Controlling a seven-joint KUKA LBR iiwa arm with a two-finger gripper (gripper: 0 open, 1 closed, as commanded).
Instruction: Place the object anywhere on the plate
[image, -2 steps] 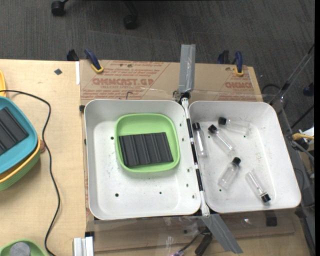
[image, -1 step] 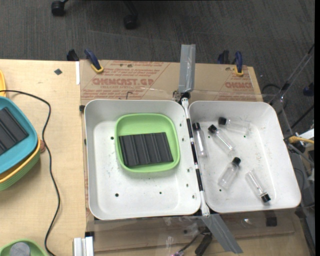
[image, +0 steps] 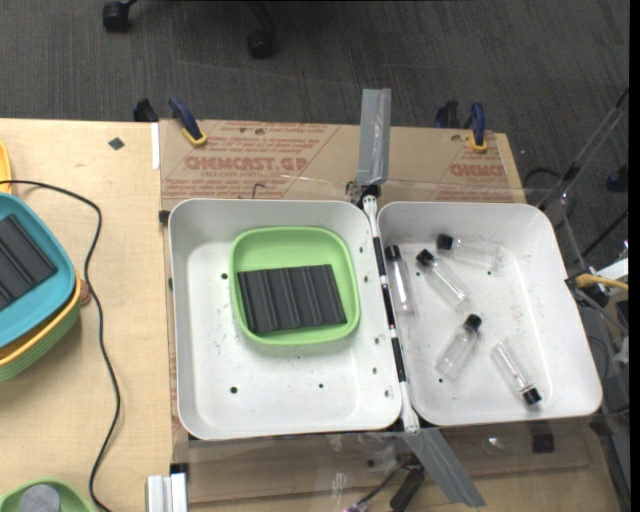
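A square green plate (image: 292, 243) lies in the left white bin (image: 200, 340), toward its far side. A dark ribbed mat (image: 293, 298) lies on the plate's near half. Several clear vials with black caps lie scattered in the right white bin (image: 545, 250). One vial (image: 441, 277) is near the middle, another (image: 460, 343) sits lower, and a third (image: 516, 372) is by the near right corner. A thin one (image: 396, 282) lies along the bin's left wall.
A stack of teal and yellow dishes (image: 35, 290) sits on the wooden bench at the far left, with a black cable (image: 103, 300) running past it. Blue clamps (image: 187, 120) (image: 477, 128) pin cardboard (image: 300, 155) behind the bins.
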